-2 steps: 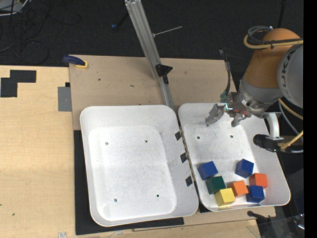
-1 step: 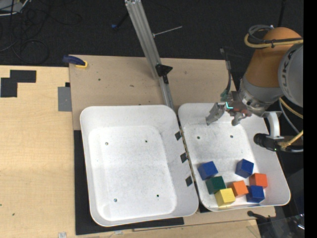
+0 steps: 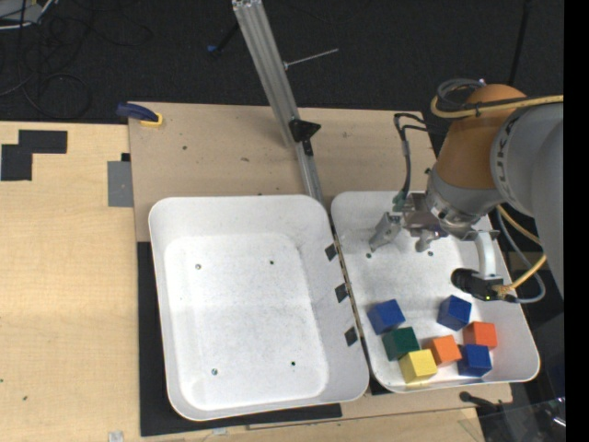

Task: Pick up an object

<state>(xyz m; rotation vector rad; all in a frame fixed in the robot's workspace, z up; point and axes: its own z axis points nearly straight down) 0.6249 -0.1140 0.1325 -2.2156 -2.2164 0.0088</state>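
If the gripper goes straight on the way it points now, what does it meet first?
The gripper points down and toward the left, over the bare upper part of the right bin. It would probably meet the bin floor first, well away from the blocks; depth is hard to judge.

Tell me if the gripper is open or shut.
Open: the gripper hangs over the right bin, its two fingers spread apart, nothing between them.

Two white bins (image 3: pixel 241 212) (image 3: pixel 354 212), seven blocks at the right bin's 6 o'clock — three blue (image 3: pixel 386 315) (image 3: pixel 454 311) (image 3: pixel 475 359), two orange (image 3: pixel 445 348) (image 3: pixel 480 333), one green (image 3: pixel 400 342), one yellow (image 3: pixel 419 365)
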